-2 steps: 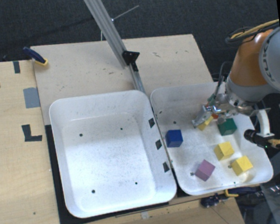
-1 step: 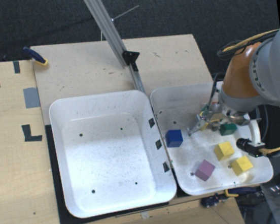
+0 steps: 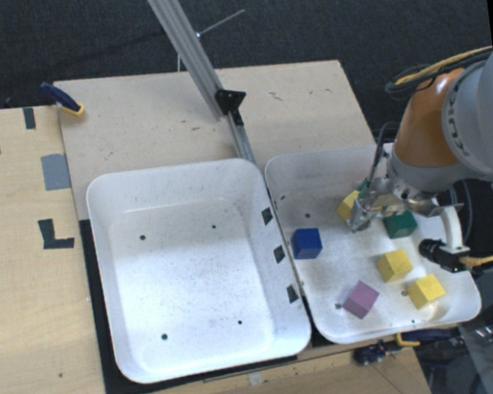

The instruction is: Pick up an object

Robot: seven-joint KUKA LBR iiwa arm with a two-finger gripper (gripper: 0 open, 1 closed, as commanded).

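Observation:
The right bin [image 3: 315, 173] holds several small blocks. My gripper [image 3: 365, 212] is low over its upper middle, reaching in from the right under the grey and orange arm. A yellow block [image 3: 348, 203] lies right against the gripper's left side, partly hidden by it. A green block [image 3: 400, 223] sits just to the gripper's right, half covered by the wrist. Farther off are a blue cube [image 3: 306, 243] near the bin's left wall, a purple block [image 3: 361, 299], and two more yellow blocks [image 3: 394, 265] [image 3: 425, 290] toward the front.
The left bin [image 3: 110, 255] stands beside the right one, sharing a raised rim [image 3: 281, 241]. A slanted metal bar [image 3: 196, 54] comes down to the bins' back edge. Cables [image 3: 471, 257] hang at the right bin's outer side.

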